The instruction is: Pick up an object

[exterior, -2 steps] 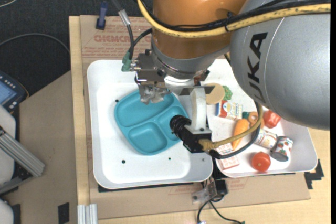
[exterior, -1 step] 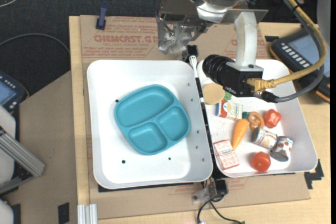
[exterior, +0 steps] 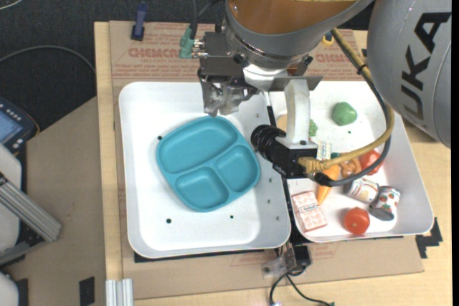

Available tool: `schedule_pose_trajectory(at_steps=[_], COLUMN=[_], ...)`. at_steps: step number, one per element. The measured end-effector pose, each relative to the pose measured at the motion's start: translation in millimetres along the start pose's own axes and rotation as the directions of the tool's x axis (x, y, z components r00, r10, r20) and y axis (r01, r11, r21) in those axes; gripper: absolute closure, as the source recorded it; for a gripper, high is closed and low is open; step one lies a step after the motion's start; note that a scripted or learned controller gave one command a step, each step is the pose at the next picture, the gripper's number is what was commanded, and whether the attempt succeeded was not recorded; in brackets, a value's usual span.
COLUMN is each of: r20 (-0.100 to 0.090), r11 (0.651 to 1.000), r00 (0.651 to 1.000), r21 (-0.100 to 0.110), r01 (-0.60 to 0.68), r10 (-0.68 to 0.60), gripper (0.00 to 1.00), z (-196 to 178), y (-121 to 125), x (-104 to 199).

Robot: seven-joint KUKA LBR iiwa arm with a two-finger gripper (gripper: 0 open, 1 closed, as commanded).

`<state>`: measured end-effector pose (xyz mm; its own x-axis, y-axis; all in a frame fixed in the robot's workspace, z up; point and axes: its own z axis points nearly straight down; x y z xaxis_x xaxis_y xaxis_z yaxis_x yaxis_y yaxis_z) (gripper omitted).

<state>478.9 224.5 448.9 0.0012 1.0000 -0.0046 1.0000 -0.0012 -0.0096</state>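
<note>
My fingers [exterior: 224,98] hang over the far edge of the blue plate [exterior: 208,163] in the left bin [exterior: 136,154].
I cannot tell if they are apart or together. The plate lies flat with 3 compartments, so I judge its rim is the only place to grip.

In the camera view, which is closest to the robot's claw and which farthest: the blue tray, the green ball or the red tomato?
From the gripper:
1. Blue tray, in the left bin, just below the claw.
2. Green ball, right bin, upper part.
3. Red tomato, right bin, near the front edge.
</note>
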Motion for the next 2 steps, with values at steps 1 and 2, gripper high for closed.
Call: schedule_pose_trajectory(at_steps=[1,2], r20=[-0.003,-0.002], r11=[1.000,1.000], r00=[1.000,1.000], r21=[-0.007,-0.002], r01=[-0.005,0.001], r10=[0.005,-0.001], gripper=[1.00,1.00], z=[-1.9,99.1], y=[0.9,0.4], x=[-56.2,-37.3])
